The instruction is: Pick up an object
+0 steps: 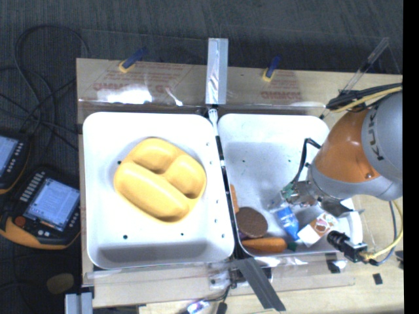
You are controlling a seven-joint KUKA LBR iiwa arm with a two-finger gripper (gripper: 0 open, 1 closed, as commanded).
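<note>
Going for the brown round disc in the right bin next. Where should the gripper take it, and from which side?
Come straight down on the brown disc and pinch across its rim. It looks to lie flat, so only the edges offer purchase. Close along the upper-left to lower-right line: the orange piece crowds its lower edge and the bin wall is near on its left.

Items before me: one large yellow bread-shaped loaf (160, 178), lying flat, centre of the left bin. Lower right bin: one brown round disc (252, 222); one orange carrot-like piece (264, 244) just below it; one blue-and-white packet (287, 218) beside them.
</note>
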